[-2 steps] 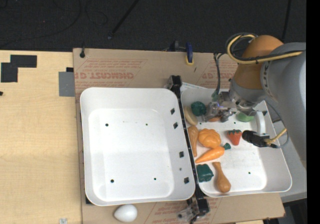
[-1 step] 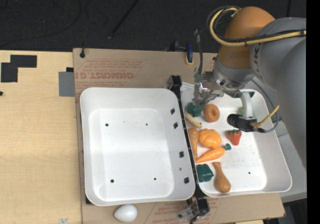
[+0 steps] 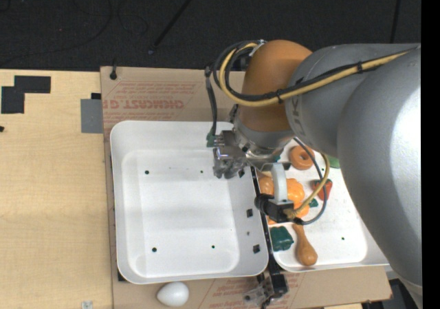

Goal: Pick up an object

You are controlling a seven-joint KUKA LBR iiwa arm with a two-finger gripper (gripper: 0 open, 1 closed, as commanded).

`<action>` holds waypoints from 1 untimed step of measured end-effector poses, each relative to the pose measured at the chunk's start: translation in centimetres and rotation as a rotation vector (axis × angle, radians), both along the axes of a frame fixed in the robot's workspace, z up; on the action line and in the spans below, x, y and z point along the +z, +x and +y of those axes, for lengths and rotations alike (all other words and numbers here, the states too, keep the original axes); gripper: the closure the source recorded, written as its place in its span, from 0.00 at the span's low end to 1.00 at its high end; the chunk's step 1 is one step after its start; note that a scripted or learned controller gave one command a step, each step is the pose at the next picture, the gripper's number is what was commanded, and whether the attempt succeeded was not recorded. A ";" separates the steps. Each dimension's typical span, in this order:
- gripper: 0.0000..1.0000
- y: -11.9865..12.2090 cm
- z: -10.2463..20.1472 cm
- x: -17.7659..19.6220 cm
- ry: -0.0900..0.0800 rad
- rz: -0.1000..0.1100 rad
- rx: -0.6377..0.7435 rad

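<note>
Claw (image 3: 227, 162) over near wall of left bin (image 3: 130, 163); opening cannot be told (wrist hides it). To its right, in right bin (image 3: 344, 239): orange ring (image 3: 300, 157), green block (image 3: 280, 237), brown club-shaped piece (image 3: 304, 249). White egg (image 3: 172, 294) below-left, outside bins.

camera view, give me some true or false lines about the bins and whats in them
1. The white egg lies inside the left bin. False: it lies outside, beyond that bin's near rim.
2. The green block lies in the right bin. True.
3. The arm reaches in from the view's left. False: it comes from the right.
4. The orange ring lies in the right bin. True.
5. The pincer is over the green block. False: it is near the left bin's far right corner.
</note>
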State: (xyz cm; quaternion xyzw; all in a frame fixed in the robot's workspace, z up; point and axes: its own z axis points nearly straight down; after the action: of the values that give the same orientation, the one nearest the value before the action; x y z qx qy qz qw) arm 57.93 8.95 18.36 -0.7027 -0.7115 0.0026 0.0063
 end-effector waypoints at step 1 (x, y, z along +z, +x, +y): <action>1.00 3.6 6.4 -2.0 -0.006 -0.006 -0.007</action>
State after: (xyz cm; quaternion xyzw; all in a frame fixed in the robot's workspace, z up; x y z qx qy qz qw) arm 61.54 15.36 16.38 -0.7051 -0.7091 0.0025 0.0022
